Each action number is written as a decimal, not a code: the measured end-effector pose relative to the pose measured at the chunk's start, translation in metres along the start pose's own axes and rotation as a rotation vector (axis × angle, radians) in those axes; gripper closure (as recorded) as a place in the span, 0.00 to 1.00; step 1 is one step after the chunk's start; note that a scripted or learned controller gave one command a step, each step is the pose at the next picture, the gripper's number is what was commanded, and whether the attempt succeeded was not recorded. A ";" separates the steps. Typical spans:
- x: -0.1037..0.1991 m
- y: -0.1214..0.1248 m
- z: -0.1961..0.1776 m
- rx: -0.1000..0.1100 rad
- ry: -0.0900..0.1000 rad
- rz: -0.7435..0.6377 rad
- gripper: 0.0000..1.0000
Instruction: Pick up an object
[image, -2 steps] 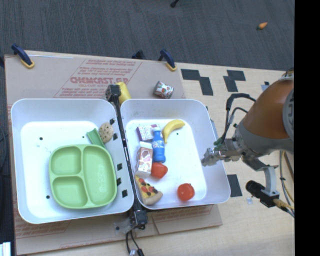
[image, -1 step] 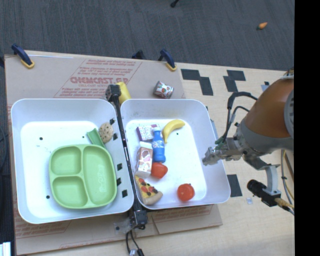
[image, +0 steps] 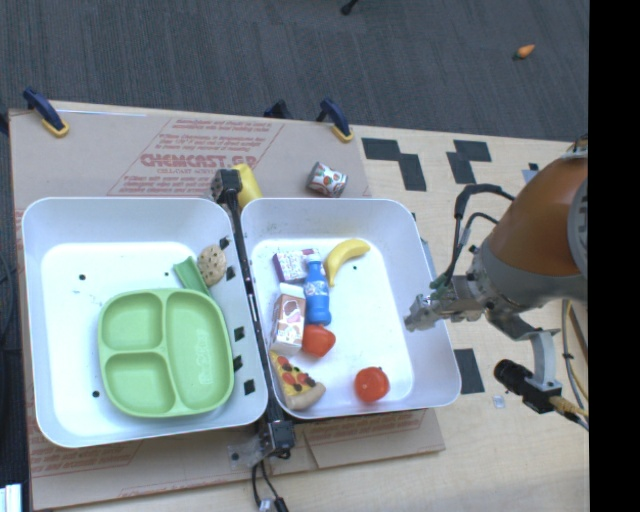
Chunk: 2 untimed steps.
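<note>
The right bin (image: 425, 300) holds a yellow banana (image: 345, 256), a blue bottle (image: 316, 293), two small cartons (image: 290, 264) (image: 288, 321), a red strawberry-like piece (image: 318, 342), a pizza slice (image: 296, 381) and a red tomato (image: 371, 384). My gripper (image: 425, 312) hangs at the right bin's right rim, level with the blue bottle and well to its right. Nothing shows between its tips.
The left bin (image: 40, 330) carries a green divided tray (image: 165, 352), a green block (image: 190, 275) and a cookie (image: 210, 264). A crumpled can (image: 327, 180) and a yellow-black tool (image: 236, 185) lie on the cardboard behind the bins. Blue clamps (image: 336, 118) hold the board edge.
</note>
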<state>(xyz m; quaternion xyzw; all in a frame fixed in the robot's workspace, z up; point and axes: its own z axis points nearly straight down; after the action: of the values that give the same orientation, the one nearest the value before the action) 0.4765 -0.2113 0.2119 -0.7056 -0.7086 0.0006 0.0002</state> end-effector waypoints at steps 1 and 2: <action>0.000 0.000 0.000 0.000 0.000 0.000 1.00; 0.000 0.000 0.001 0.001 0.001 0.000 1.00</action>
<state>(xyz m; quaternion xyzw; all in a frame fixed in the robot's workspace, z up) 0.4763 -0.2112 0.2105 -0.7057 -0.7085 0.0008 0.0009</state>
